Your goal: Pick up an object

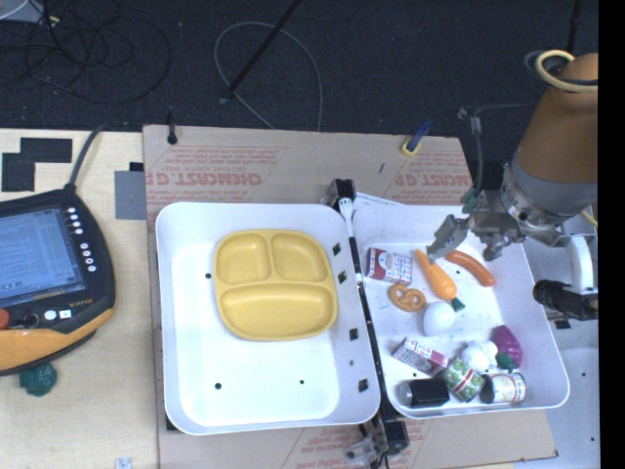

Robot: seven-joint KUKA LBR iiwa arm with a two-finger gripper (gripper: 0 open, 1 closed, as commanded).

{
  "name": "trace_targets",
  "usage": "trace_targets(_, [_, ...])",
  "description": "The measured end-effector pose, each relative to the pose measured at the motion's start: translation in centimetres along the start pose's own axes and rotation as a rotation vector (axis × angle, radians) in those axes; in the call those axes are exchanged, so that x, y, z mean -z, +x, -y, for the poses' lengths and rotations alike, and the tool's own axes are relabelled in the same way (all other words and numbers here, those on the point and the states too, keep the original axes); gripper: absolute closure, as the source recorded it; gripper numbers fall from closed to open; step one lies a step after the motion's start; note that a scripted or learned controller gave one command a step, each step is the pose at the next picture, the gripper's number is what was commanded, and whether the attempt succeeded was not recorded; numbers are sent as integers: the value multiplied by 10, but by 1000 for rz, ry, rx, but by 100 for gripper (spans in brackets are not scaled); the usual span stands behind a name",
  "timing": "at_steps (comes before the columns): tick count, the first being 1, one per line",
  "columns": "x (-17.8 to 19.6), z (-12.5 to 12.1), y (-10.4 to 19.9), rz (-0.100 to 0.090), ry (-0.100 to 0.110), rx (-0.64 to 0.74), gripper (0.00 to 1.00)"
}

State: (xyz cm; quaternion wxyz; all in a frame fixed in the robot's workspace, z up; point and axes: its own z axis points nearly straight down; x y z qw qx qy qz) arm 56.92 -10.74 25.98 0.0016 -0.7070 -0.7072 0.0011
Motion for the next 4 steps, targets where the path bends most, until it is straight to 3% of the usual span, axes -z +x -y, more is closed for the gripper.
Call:
trace_targets(1, [-108,-33,-23,-1,2,-2,0])
trace_targets(2, [-166,-53,-44,-1,-9,0,0])
trace_targets(3, [-158,-52,-45,0,-9,-3,100])
trace_targets(4, [-72,-48,31,0,-3,1,100])
